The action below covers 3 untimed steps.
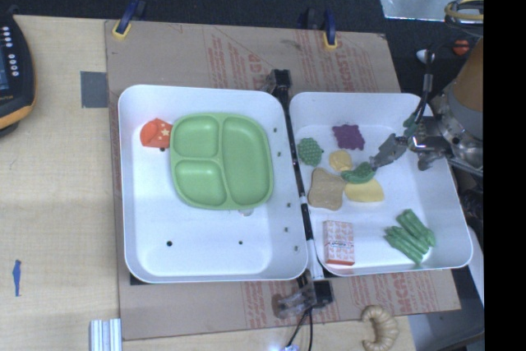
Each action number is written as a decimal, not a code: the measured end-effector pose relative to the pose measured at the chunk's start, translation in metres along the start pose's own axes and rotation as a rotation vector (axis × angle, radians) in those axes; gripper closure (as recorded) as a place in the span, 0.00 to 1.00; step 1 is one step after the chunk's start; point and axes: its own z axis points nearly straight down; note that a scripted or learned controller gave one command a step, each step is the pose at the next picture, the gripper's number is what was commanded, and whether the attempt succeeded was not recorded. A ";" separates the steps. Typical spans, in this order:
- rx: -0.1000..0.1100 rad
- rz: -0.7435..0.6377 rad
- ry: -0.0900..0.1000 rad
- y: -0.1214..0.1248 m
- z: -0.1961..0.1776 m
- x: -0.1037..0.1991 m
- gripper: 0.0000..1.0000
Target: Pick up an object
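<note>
Where it reaches into the right bin [460, 210], gripper [371, 167] grips a green obj [358, 173].

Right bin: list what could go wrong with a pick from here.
1. The pincer sits at a small dark green piece packed against the yellow piece and tan piece; closing may well nudge or catch a neighbour.
2. That green piece looks low and small, so the fingertips might slip off it.
3. The pincer comes in at a slant, so a lift could drag the cluster toward the bin wall.
</note>
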 end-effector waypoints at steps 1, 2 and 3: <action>-0.003 -0.004 -0.003 0.056 0.052 -0.001 0.00; -0.004 -0.005 -0.003 0.122 0.133 -0.001 0.00; -0.001 -0.004 -0.003 0.120 0.119 -0.002 1.00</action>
